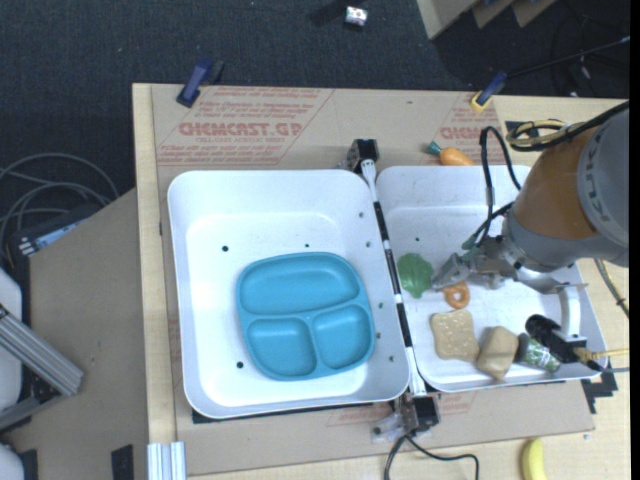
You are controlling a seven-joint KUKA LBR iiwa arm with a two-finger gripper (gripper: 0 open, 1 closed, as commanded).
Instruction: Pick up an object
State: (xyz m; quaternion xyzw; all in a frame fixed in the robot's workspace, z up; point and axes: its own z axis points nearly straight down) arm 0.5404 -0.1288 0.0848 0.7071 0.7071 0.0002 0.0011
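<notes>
The claw (462, 268) hangs low in the right bin (440, 193), just between the green piece (414, 273) and the small orange ring (457, 295); I cannot tell its state. It seems placed there to reach these. The blue tray (303, 313) lies in the left bin (200, 268)

Divided tray (300, 313) in left bin (200, 218); cracker (454, 335) in right bin (430, 193).

A blue divided tray (303, 313) lies in a white bin (200, 208).
</notes>
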